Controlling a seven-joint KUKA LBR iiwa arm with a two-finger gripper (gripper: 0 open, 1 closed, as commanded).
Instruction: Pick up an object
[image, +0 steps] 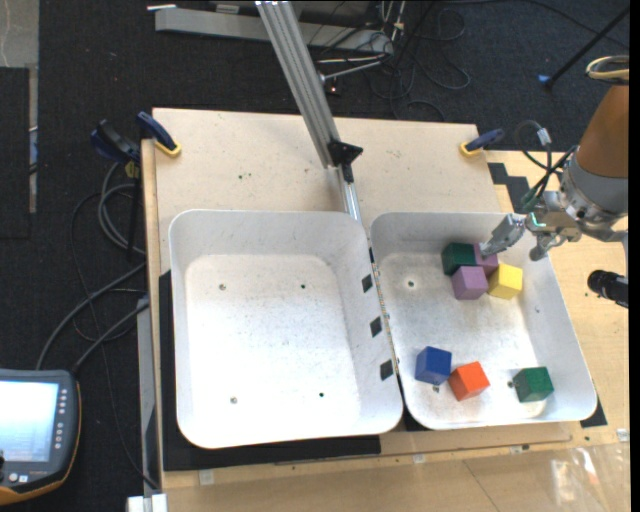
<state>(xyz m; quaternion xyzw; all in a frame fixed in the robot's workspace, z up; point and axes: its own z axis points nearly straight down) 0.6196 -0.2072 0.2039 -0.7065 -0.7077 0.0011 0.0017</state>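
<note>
Two-finger gripper (512, 236) reaches in from the right over the right white bin's (560, 330) upper rim. Fingers are spread apart, with nothing between them; the nearer grey finger (497, 239) angles down toward the cube cluster, its tip just beside the purple cube (469, 282). Whether it touches is hard to judge.

Cluster in the upper part of the right bin: dark green cube (458, 257), purple cube and yellow cube (506, 281), packed close. Lower part holds a blue cube (433, 364), an orange cube (469, 380) and a second green cube (533, 383) near the right wall.

Arm is cut off at the right edge; orange band (607, 130) partly visible. Left white bin (200, 250) has open floor.
</note>
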